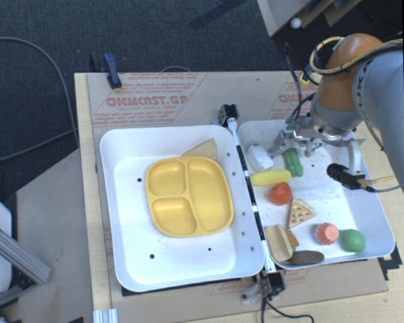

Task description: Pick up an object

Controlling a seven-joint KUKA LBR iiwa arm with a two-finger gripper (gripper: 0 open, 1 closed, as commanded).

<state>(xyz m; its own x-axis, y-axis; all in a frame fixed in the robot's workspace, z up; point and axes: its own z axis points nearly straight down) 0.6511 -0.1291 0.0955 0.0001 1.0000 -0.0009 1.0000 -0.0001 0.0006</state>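
the grey arm's hand (300,138) is hovering in the right white bin (372,211), just above the upright green plastic pickle (293,162); whether it is spread cannot be told. it should be descending straight, straddling the pickle, clear of the yellow toy corn (271,177). one compartmented yellow plate (188,195) is lying in the left white bin (124,213); one red tomato (280,194) and one pizza slice (299,213) are lying nearby.

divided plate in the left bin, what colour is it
Yellow; the divided plate shows plainly in the camera view.

yellow tray (190,194), red tomato (280,194), green ball (352,240)
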